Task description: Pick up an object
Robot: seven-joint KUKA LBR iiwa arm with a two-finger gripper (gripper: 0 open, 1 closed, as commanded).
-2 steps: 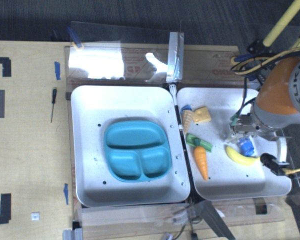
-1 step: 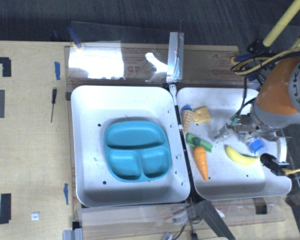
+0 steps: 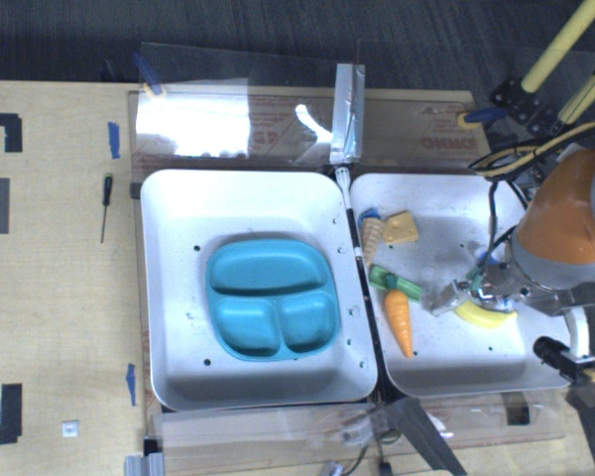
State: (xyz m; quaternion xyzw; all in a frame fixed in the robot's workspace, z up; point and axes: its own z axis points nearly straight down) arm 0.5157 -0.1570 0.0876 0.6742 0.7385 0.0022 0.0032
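Banana point(image 3: 484, 314): yellow, curved (partly hidden) | beside claw point(image 3: 454, 294) | claw state: cannot tell

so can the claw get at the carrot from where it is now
Probably yes. The carrot lies uncovered by the right bin's left wall, and the claw hangs just to its right in that bin. Only the green piece touching its top crowds it.

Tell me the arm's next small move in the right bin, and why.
Probably a short descent onto the banana, then a close. The gripper sits low in the right bin, right beside the banana, which lies partly under the wrist. The carrot lies apart, to the view's left. Nothing shows between the gripper's fingers, so no grasp can be claimed yet.
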